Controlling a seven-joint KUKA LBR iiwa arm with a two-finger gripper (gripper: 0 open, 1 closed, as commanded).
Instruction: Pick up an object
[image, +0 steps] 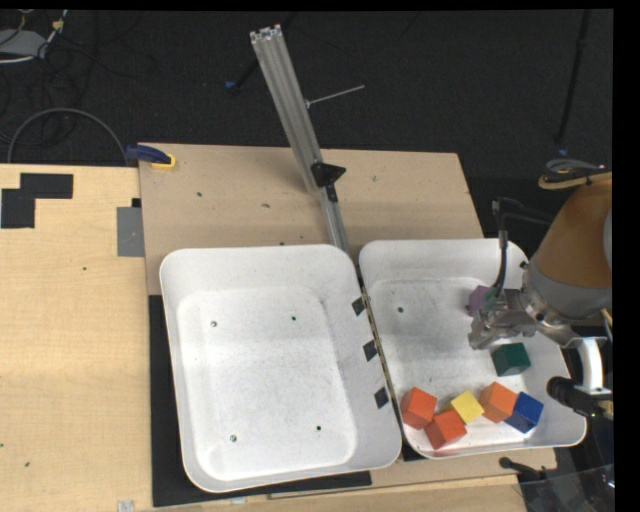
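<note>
Grey arm (580, 285), orange band (580, 230) above wrist, thin black cable (499, 255).

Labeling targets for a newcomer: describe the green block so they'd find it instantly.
Go to the right bin. The green block sits alone just below the gripper, above the row of blocks at the front edge. It is the only green one.

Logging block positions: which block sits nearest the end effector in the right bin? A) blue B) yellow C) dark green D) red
C: the dark green block lies just beside the end effector, while the other blocks cluster along the bin's near edge.
</note>
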